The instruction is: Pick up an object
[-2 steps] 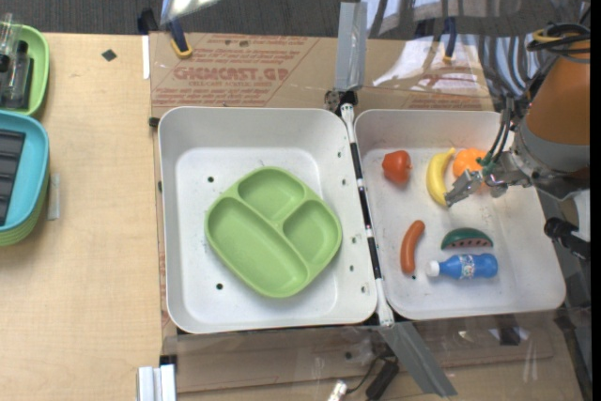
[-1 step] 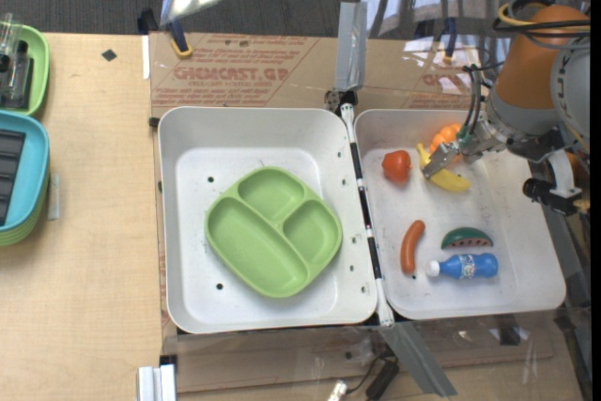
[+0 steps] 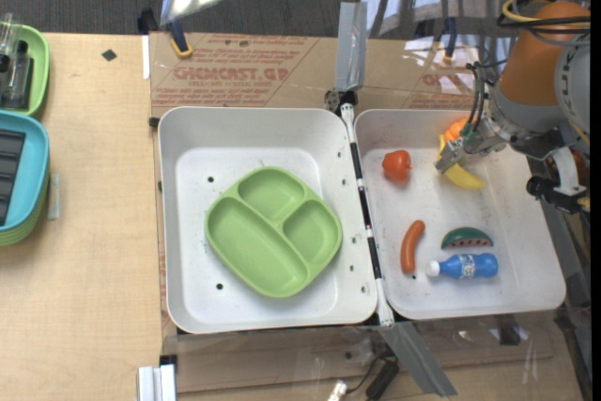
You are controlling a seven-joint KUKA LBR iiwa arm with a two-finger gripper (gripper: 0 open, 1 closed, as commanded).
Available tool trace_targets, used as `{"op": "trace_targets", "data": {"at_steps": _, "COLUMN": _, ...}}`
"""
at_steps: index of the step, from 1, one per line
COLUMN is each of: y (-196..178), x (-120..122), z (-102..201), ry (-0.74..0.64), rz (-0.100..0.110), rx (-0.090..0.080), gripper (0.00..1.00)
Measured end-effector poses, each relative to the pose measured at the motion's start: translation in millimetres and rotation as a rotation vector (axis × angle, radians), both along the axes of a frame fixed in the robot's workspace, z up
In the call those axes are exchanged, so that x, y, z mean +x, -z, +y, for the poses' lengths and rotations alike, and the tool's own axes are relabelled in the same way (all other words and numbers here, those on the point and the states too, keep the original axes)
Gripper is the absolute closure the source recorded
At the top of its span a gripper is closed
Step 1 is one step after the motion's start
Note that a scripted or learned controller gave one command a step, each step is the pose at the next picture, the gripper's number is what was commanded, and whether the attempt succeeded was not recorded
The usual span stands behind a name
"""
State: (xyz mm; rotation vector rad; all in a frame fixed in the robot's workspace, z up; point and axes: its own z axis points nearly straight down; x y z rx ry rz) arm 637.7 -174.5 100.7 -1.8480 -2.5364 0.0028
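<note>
The right bin [image 3: 526, 291] holds a red pepper [image 3: 396, 164], a red sausage [image 3: 411, 246], a watermelon slice [image 3: 467, 239] and a blue bottle [image 3: 467, 267] lying on its side. A yellow banana [image 3: 465, 177] and an orange object [image 3: 454, 131] lie at the bin's far side. My gripper [image 3: 458, 152] is down in the bin at its far right, right over the banana and partly covering the orange object. Whether it touches either one is hidden by the wrist.
The left bin [image 3: 188, 155] holds a green divided plate [image 3: 272, 230]. Cardboard [image 3: 244, 66] lies behind both bins. Green and blue trays [image 3: 19, 164] are stacked at the bench's left edge. The arm's grey body and orange band [image 3: 540, 61] occupy the upper right.
</note>
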Motion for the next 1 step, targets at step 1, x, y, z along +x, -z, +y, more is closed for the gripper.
{"op": "trace_targets", "data": {"at_steps": 1, "y": -132.7, "x": 21.6, "z": 56.8, "ry": 0.034, "rz": -0.005, "rx": -0.002, "gripper": 1.00}}
